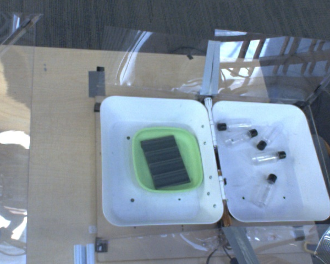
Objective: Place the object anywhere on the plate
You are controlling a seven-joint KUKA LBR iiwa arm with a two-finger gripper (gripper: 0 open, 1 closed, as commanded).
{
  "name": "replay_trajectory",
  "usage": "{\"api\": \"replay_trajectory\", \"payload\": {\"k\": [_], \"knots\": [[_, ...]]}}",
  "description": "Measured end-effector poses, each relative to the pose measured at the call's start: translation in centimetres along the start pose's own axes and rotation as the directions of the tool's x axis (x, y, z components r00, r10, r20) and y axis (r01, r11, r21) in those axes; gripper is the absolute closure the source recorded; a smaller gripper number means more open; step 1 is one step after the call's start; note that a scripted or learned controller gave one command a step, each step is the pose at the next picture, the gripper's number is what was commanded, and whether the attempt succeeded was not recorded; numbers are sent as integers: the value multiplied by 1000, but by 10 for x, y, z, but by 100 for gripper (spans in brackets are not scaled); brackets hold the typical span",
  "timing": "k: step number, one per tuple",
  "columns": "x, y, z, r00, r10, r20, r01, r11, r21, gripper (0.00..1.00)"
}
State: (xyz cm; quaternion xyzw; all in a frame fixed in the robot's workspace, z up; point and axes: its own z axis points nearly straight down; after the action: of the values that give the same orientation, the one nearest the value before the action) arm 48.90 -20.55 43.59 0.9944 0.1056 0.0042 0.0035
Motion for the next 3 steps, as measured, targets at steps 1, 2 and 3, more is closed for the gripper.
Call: {"api": "replay_trajectory", "payload": {"k": [1,2,3], "knots": [[0,0,0,1000,0,0,0,1000,0,0],[46,2,81,1000,1,5,-1,1000,7,0],[16,3,78,1000,7,3,-7,1000,6,0]]}}
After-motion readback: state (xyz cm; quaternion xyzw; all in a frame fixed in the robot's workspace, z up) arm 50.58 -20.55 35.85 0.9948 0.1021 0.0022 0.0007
